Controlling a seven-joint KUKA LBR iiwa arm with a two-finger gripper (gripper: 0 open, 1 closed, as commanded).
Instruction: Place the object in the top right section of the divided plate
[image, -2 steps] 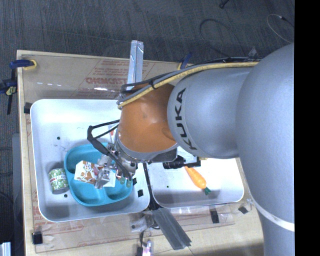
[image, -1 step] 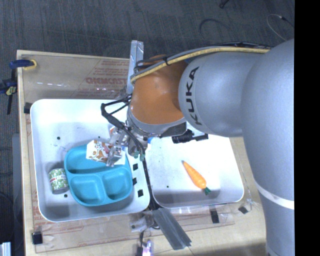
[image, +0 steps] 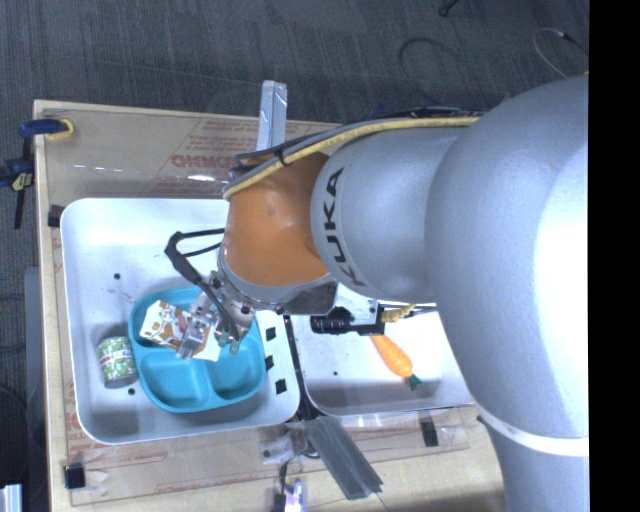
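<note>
Arm reaches in from my right, its bulk over the seam between the two bins. The gripper (image: 212, 335) hangs low over the blue divided plate (image: 235, 385) in the left bin (image: 90, 240), so I judge this is the placing step, not the pick.

A flat printed packet (image: 163, 322) lies across the plate's upper part, toward its left side, right beside the fingertips. I take it for the object, though the task never names one. Whether the gripper is clamped on it or parted I cannot tell; wrist and cabling crowd that spot.

The packet seems to sit in the upper-left area, maybe across a ridge. Which section counts as top right depends on how the plate is read, so I call it unconfirmed.

A small green-labelled can (image: 117, 360) stands just left of the plate. An orange carrot (image: 392, 356) lies in the right bin (image: 380, 400), well apart.
</note>
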